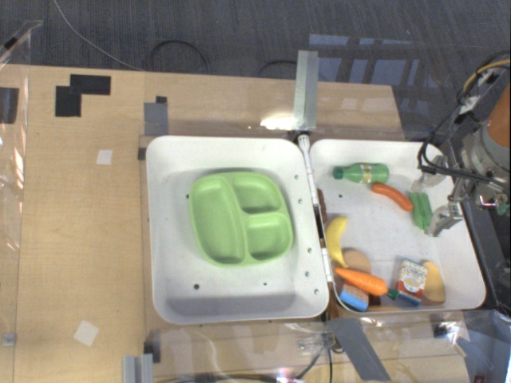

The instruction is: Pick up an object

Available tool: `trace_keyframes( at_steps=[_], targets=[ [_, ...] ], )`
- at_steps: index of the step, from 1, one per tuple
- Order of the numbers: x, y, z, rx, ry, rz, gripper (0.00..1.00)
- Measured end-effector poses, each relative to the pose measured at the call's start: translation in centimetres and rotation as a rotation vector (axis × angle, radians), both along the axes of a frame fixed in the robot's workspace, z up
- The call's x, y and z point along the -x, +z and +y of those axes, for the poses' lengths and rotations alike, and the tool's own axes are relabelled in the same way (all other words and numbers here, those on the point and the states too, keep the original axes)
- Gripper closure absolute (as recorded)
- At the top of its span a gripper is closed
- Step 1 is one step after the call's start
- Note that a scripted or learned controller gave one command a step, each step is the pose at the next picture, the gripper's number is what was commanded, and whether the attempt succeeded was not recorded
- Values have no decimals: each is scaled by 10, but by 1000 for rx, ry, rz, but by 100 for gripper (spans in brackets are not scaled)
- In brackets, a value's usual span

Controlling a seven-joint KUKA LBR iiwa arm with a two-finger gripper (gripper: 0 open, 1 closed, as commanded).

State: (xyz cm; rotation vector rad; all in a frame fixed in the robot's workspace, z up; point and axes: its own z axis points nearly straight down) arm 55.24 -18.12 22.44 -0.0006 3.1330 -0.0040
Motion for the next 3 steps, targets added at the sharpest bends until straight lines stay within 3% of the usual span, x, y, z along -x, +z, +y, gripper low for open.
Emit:
trace_keyframes(
  at_steps=[1, 2, 3],
  targets=[
    [-56, -132, 26, 1, 181, -6, 0],
    [-75, -135, 88, -1, 253, -5, 0],
    [-9, -134, 86, 2, 293, -6, 0]
  ],
)
